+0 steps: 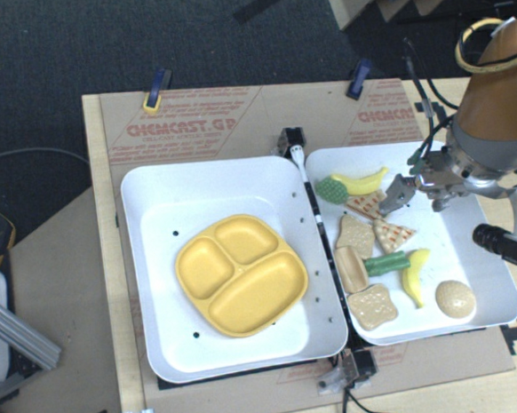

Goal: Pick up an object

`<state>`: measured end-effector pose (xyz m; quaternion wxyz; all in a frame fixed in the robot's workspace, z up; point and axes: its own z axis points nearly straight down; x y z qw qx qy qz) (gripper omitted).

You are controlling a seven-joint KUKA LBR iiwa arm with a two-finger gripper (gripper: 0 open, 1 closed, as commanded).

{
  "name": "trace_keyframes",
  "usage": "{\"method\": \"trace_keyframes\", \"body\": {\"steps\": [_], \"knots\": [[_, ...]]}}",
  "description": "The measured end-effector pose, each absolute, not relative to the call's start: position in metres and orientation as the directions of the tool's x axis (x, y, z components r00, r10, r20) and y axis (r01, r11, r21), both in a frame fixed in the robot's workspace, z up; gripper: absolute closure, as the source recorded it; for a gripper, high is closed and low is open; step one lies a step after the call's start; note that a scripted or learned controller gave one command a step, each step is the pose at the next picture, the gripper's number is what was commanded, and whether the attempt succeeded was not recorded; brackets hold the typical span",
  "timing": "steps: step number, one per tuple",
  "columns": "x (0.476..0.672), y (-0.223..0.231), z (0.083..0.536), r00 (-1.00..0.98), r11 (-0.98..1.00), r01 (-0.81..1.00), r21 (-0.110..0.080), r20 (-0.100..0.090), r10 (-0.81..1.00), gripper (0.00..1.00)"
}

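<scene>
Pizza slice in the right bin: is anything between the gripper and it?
Nothing visible. The gripper hangs just above the pizza slice, whose top is uncovered; a cracker and toast crowd its left side.

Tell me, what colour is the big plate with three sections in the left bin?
Yellow. The plate shows clearly in the camera view.

Two shallow white bins sit side by side on the bench [233, 114]. The left bin [143, 210] holds a yellow divided plate [241, 274] with three compartments, lying at a slant. The right bin [494, 307] holds toy food: a yellow banana [363, 182] touching a green piece [331, 189] near the far rim, a pizza slice [392, 233], a bread slice [354, 236], a green-and-yellow piece [397, 263], a cracker [373, 306] and a round bun [455, 299]. The arm [492, 111] reaches in from the right, its gripper [398, 193] above the right bin beside the banana.
</scene>
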<state>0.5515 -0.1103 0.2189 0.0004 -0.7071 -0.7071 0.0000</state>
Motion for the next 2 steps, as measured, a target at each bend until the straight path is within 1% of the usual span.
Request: {"method": "trace_keyframes", "body": {"steps": [1, 2], "knots": [[0.537, -0.068, 0.31, -0.006, 0.006, 1.0, 0.01, 0.0, 1.0, 0.0], [0.576, -0.002, 0.538, -0.007, 0.007, 1.0, 0.023, 0.001, 1.0, 0.0]]}}
